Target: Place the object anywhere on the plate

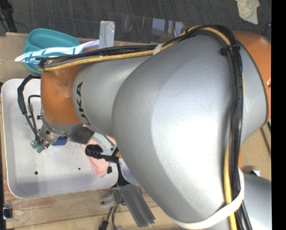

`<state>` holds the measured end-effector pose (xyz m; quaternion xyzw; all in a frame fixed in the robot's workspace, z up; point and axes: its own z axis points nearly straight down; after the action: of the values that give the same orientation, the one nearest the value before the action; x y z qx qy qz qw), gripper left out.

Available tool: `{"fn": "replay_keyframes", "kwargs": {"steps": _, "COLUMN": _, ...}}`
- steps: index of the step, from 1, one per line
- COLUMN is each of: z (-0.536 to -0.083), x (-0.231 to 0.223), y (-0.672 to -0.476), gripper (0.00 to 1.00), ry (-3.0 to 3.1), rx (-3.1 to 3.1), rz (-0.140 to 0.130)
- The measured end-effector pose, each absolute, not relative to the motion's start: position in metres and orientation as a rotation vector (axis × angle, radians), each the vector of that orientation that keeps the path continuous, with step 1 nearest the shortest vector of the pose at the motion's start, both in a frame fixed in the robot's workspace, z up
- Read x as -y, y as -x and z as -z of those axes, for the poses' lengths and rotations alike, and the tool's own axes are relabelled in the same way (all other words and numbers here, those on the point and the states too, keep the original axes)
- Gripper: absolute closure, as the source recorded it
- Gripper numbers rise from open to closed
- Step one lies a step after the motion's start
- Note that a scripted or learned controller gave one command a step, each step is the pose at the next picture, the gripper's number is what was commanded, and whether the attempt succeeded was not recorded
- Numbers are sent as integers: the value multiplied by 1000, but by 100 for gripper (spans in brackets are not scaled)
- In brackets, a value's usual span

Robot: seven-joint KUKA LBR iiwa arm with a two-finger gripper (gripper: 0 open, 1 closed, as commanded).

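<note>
Black capital letters run along the grey metal arm link just beside its orange band; "UKA" can be made out from the maker's name, with the rest hidden by the curve of the casing.

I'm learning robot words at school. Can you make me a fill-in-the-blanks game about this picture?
1. The big arm is grey with an ______ band.
2. The bin under the arm is coloured ______.
3. The soft thing lying in the bin beside the arm is ______.
4. The scoop-shaped thing behind the bin is ______.

Missing words: orange; white; pink; teal
</note>
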<state>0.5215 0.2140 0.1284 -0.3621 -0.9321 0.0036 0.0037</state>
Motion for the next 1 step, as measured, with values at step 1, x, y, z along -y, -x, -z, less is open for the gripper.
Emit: {"fn": "replay_keyframes", "kwargs": {"steps": 1, "z": -210, "x": -205, "y": -607, "gripper": 100, "ry": 833, "rx": 3027, "rz": -4}}
